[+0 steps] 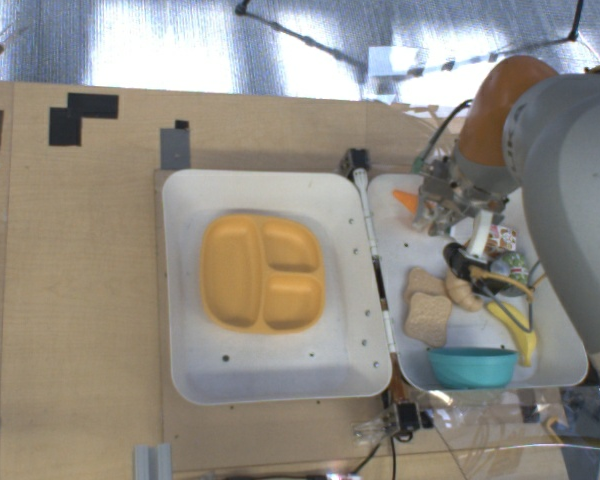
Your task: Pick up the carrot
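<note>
The carrot (405, 201) is a small orange piece lying in the far left corner of the right bin (386, 230). My gripper (439, 211) hangs just right of it, low over the bin, with the grey arm and its orange band rising behind. Part of the carrot is hidden by the gripper. The view does not show anything held.
The right bin also holds two slices of bread (427, 304), a banana (515, 326), a teal bowl (471, 366) and small packets (502, 240). The left bin (180, 298) holds a yellow divided plate (263, 271). A black divider rail (372, 240) runs between the bins.
</note>
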### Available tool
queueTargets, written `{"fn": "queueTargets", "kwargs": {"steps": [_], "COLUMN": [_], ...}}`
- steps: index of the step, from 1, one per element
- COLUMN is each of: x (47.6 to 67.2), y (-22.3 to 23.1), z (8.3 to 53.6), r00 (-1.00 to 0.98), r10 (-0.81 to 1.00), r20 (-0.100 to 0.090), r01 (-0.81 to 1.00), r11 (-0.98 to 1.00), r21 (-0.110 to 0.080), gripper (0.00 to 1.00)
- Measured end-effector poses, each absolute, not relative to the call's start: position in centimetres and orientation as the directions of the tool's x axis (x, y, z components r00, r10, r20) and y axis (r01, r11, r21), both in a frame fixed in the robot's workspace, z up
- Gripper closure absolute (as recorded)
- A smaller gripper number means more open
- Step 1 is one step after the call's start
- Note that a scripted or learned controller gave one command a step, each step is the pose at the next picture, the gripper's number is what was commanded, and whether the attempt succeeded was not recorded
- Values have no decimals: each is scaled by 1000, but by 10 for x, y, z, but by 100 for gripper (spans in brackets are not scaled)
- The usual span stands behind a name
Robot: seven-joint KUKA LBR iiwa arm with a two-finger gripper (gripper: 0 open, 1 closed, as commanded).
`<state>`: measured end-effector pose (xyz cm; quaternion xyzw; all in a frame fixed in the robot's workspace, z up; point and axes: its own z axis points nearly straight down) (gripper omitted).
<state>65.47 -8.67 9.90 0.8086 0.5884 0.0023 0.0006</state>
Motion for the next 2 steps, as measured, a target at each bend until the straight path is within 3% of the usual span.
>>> {"fn": "queueTargets", "kwargs": {"steps": [1, 2], "x": [633, 611], "y": [25, -87], "z": [188, 170], "r00": [549, 376], "r10": [836, 927], "r20": [9, -2], "r01": [836, 927], "r11": [-549, -376], "r21": [4, -1], "gripper": [100, 100]}}
